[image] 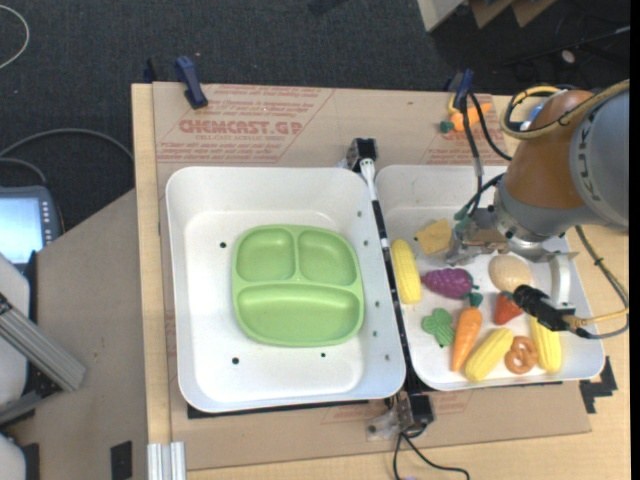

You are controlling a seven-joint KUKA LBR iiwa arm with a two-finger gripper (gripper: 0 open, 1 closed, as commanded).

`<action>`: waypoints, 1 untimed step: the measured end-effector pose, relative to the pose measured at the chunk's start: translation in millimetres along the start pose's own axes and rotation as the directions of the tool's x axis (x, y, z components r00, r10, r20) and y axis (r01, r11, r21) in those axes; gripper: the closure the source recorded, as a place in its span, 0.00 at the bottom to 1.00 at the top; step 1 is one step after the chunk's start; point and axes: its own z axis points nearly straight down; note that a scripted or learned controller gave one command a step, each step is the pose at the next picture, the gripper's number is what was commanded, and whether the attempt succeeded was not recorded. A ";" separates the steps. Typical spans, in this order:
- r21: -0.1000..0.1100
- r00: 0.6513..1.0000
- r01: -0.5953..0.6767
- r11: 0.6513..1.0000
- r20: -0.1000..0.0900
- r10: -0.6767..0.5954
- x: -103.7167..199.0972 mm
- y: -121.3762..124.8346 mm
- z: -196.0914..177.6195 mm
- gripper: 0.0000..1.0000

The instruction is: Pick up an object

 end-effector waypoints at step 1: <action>0.001 1.000 0.000 1.000 0.000 0.000 0.0 -0.2 0.5 0.00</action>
